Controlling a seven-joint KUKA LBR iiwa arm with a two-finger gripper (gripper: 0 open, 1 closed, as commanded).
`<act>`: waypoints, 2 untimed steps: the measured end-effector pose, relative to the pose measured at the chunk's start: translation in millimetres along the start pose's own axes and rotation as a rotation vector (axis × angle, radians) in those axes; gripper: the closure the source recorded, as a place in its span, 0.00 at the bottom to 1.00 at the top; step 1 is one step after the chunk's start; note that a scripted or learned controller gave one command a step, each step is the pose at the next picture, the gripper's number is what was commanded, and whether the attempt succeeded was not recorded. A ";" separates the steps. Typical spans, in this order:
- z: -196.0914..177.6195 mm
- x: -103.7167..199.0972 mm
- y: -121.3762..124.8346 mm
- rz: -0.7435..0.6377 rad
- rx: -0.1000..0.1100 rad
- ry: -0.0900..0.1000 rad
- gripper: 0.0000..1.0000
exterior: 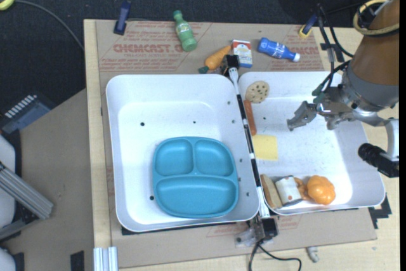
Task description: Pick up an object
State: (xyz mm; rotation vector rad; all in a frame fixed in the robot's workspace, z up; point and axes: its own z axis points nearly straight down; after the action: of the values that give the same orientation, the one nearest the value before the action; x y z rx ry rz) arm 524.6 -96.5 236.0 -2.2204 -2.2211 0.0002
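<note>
Grey arm (374, 66) reaches in at three o'clock over the right bin (355, 197), its gripper (315, 115) with fingers spread apart, holding nothing. Yellow block (266, 147) lies at seven o'clock from the gripper, near it. Orange fruit (320, 190) sits at six o'clock. Left bin (127, 98) holds a blue tray (195, 176).

Gripper (315, 114) above right bin (355, 165), fingers spread, nothing held; yellow block (266, 147) just left-below it.
</note>
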 end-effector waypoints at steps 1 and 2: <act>106.5 -12.2 -47.8 0.002 0.006 0.000 0.00; 75.5 -84.1 -45.4 0.002 -0.003 -0.003 0.00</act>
State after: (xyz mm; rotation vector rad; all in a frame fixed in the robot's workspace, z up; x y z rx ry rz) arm 479.2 -180.5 160.5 -2.2254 -2.2215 0.0006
